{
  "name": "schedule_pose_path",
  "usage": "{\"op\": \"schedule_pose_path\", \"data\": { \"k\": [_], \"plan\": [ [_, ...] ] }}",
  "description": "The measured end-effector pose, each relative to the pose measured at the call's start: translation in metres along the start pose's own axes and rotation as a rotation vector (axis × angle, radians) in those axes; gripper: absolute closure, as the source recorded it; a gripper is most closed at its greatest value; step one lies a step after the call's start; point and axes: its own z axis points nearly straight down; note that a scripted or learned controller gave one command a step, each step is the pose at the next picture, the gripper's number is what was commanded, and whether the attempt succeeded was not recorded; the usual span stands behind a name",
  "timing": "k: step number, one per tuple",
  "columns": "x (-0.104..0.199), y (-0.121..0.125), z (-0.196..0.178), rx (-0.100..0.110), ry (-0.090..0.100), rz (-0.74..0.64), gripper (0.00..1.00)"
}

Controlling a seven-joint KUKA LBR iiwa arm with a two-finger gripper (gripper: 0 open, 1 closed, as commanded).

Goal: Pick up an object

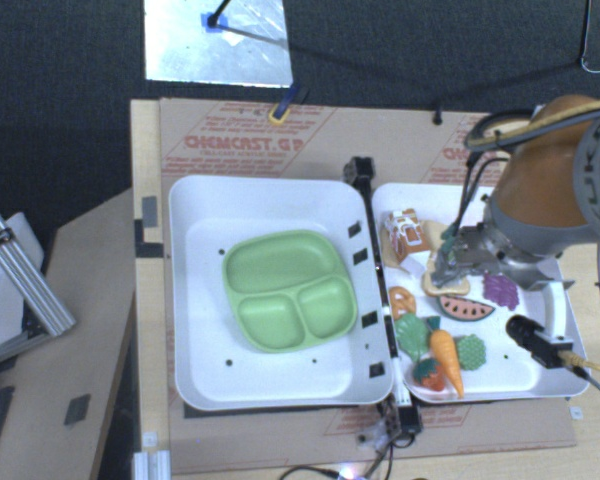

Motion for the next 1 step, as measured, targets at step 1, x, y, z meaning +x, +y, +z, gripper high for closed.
{"op": "schedule_pose_path", "data": {
  "k": [1],
  "plan": [
    [0.0532,0.0088,-0.0169,-0.002,0.000,-0.001,1.00]
  ]
}}
